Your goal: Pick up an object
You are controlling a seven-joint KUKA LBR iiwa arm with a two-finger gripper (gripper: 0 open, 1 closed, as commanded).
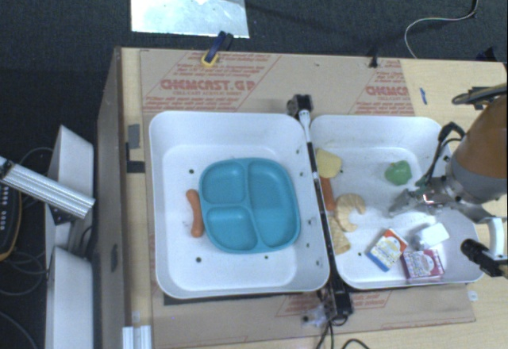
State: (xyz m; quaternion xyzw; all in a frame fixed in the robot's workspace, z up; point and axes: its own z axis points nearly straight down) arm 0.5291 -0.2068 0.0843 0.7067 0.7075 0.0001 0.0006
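Note:
The right bin (373, 124) holds several small items. A green round piece (398, 173) sits toward the back, with a yellow piece (328, 163) and an orange stick (328, 193) by the left wall. Beige pastry-like pieces (349, 206) lie in the middle. Near the front are a blue and orange carton (386, 248), a red carton (422, 263) and a white block (432, 235). My gripper (414, 198) hangs low over the right bin, just below and right of the green piece and above the white block. I see nothing held in it.
The left bin (171, 133) holds a blue divided plate (248, 205) and a brown sausage (194, 212) to its left. A black divider rail (313, 181) runs between the bins. The arm's orange band (486, 141) stands over the right bin's right edge.

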